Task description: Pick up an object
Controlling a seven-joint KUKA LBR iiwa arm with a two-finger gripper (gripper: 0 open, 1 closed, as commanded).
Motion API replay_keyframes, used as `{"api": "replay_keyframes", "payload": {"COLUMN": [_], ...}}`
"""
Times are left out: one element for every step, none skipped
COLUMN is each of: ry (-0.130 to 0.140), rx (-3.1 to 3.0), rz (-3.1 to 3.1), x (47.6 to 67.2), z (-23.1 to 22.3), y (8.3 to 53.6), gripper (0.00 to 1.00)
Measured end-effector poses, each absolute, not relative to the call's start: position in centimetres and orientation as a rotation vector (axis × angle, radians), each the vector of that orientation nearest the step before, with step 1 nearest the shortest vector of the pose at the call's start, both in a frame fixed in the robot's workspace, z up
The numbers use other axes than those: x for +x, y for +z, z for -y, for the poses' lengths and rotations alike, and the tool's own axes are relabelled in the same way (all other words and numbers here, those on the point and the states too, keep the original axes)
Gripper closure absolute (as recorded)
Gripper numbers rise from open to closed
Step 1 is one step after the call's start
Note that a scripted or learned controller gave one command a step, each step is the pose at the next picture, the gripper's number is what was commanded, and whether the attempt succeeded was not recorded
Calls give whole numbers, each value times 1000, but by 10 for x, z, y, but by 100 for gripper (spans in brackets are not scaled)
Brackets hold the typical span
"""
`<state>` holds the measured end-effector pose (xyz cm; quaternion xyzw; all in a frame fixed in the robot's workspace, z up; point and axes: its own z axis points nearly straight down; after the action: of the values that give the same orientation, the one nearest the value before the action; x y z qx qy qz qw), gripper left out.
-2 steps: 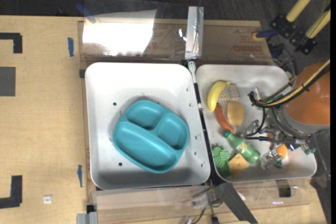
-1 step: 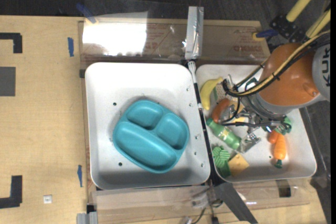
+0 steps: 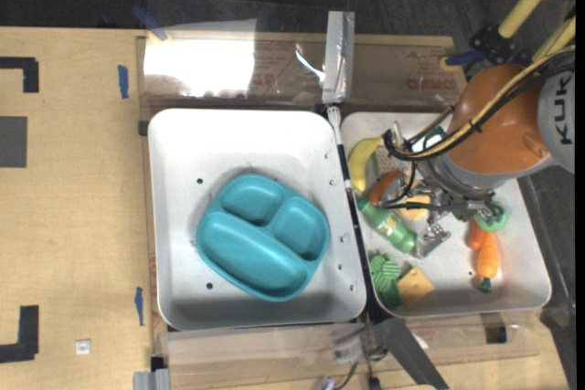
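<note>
Gripper (image 3: 437, 228) hangs low in the right bin (image 3: 535, 283), at the frame's right, among small toy foods; whether it is released or clenched I cannot tell. Just beside it lies a carrot (image 3: 486, 257), probably light, stiff and smooth, best taken across its middle. A teal tray (image 3: 263, 235) lies in the left bin (image 3: 174, 151). Both bins rest on a wooden surface (image 3: 64, 196).

Left bin (image 3: 174, 151) has a teal divided tray (image 3: 263, 235) sitting in it. The arm (image 3: 498, 128) hangs over the right bin (image 3: 530, 274), pincer (image 3: 437, 228) down among the toys: a carrot (image 3: 487, 258) at the right, a green bottle (image 3: 388, 228), and a tan wedge (image 3: 416, 286) up front.
</note>
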<state>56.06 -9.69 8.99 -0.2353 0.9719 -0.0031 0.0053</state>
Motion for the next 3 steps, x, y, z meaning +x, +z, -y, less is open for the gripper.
{"api": "replay_keyframes", "payload": {"ry": [-9, -1, -2], "rx": [-619, -550, -523], "rz": [-3065, -3080, -3084], "x": [541, 548, 563], "z": [94, 96, 97], "y": [90, 90, 90], "gripper": [0, 0, 0]}}
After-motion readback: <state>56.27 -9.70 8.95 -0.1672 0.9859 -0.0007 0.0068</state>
